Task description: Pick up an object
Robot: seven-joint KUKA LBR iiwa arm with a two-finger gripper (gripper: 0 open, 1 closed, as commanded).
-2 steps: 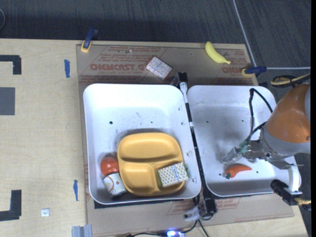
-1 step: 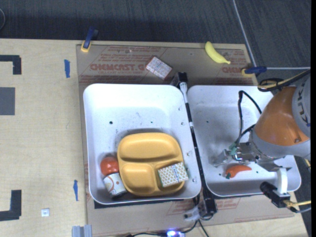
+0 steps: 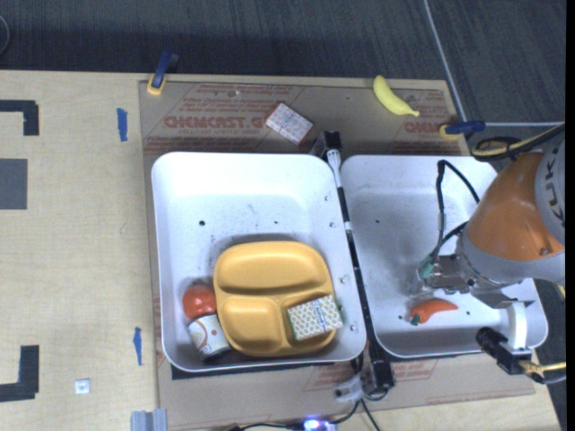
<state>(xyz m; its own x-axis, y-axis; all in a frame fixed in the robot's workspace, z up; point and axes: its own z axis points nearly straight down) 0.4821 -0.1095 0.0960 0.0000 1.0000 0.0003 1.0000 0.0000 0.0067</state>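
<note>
Camera view: end effector [image 3: 437,281] lowered over orange carrot [image 3: 433,309] in right bin [image 3: 386,196].

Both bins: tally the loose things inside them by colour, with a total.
Yellow: 1, the tray in the left bin
Orange or red: 2, the ball in the left bin and the carrot in the right bin
Patterned white: 2, the sponge on the tray and the can beside it
Total: 5

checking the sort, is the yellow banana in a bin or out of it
Out. The banana lies on the brown cardboard behind the right bin, past its far rim, touching neither bin.
</note>
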